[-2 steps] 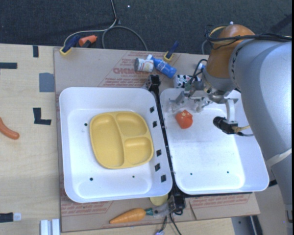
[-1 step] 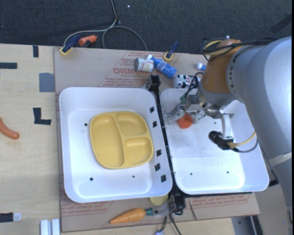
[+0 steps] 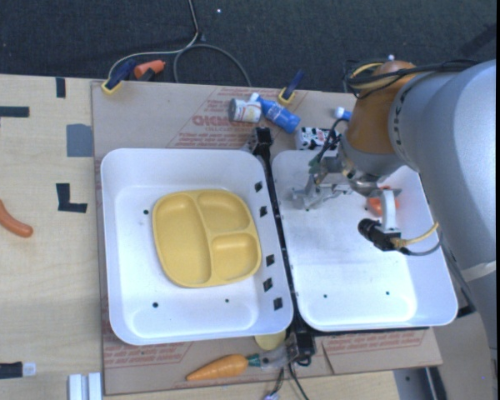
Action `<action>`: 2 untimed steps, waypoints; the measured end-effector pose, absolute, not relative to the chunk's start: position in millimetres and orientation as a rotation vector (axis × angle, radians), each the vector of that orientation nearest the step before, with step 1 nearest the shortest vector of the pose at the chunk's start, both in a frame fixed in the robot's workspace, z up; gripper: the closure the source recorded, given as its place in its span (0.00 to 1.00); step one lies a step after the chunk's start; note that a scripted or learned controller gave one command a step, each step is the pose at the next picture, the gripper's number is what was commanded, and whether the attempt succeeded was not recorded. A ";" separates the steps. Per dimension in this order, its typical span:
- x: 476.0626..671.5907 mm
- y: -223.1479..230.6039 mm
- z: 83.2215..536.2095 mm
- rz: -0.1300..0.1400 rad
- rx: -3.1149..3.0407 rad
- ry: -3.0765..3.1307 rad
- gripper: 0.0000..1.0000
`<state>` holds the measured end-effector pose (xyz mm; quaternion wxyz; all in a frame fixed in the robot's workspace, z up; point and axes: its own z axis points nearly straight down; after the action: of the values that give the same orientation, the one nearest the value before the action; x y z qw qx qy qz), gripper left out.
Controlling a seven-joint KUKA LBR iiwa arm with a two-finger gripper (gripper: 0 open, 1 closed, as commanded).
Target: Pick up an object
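gripper [image 3: 310, 192]: low at the right bin's [image 3: 400, 302] far-left corner, spread can't tell
plate [image 3: 207, 237]: yellow, middle of the left bin [image 3: 125, 248], well apart from gripper
risk: gripper closes on bare floor and lifts nothing; nearest object sits across the divider

The bulky grey arm [image 3: 458, 148] reaches in from the right, its orange band [image 3: 371, 127] sitting just above the wrist. The wrist bends downward and to the left, carrying the metal two-finger pincer [image 3: 304, 197] low, its tips pointing toward the left
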<state>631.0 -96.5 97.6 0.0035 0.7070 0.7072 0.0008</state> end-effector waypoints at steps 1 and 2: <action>620.4 -171.5 211.7 0.004 2.219 2.210 1.00; 612.3 -182.4 81.8 -0.001 2.223 2.219 1.00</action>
<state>612.3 -182.4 81.8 0.0006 0.7078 0.7065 -0.0003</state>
